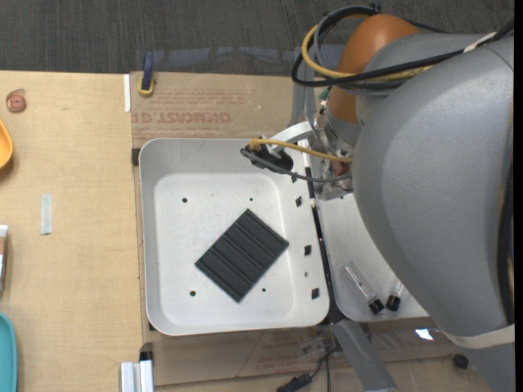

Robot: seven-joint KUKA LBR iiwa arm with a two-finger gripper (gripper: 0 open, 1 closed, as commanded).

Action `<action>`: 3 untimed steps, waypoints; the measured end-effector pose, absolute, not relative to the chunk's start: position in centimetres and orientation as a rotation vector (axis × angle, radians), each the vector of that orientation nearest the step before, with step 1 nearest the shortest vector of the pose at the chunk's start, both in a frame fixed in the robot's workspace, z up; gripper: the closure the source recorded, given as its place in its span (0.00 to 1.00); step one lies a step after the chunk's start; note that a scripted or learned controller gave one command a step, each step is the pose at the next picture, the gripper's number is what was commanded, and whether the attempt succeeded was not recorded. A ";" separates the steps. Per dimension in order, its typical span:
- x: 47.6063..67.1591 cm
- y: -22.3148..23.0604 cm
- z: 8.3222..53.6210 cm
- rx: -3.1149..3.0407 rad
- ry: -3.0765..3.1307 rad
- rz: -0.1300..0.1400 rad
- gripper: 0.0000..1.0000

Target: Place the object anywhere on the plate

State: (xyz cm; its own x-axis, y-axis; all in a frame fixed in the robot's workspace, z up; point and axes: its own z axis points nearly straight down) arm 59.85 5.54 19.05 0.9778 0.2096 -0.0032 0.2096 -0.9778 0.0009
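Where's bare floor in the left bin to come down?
Bare floor rings the black ribbed rectangular plate in the left white bin: widest along the left wall and in the near-right corner. The far-right corner is crowded by the gripper. The right bin's visible strip holds clear black-capped tubes.

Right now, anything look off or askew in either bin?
Nothing looks spilled or broken. The black ribbed plate lies skewed, diagonal to the walls of the left bin, with nothing on it. Two clear, dark-capped tubes lie in the right bin, and the arm covers much of that bin.
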 end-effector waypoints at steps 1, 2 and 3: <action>60.1 14.6 19.4 3.047 0.761 -0.004 1.00; 58.0 9.9 28.7 2.980 0.988 -0.008 1.00; 47.8 12.6 39.1 2.881 1.246 -0.008 1.00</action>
State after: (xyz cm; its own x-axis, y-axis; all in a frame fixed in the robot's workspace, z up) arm 47.80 12.64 39.10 0.6848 0.7287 -0.0055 0.7288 -0.6848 0.0003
